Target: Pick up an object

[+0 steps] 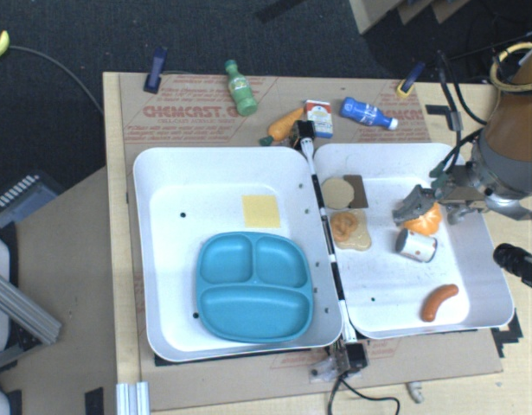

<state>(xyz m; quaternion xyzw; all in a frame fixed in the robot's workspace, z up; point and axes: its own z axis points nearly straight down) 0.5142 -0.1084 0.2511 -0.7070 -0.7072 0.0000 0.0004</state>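
Note:
My gripper (pixel 432 211) hangs low over the right bin (pixel 473 314), reaching in from the right. It is open, one grey finger (pixel 411 206) splayed to the left and the other on the right. An orange object (pixel 430 222) lies just below and between them; I cannot tell whether they touch it. A small white and grey cylinder (pixel 417 246) lies right in front of the orange object. A brown sausage (pixel 439 302) rests near the bin's front right. A tan pastry (pixel 349 230) and a round beige disc (pixel 337 193) on a brown square lie by the left wall.
The left bin (pixel 162 188) holds a blue divided plate (pixel 253 285) and a yellow cheese slice (pixel 261 211). Behind the bins on the board lie a green bottle (pixel 241 89), a blue bottle (pixel 368 113), a small carton (pixel 318 118) and a carrot (pixel 285 124).

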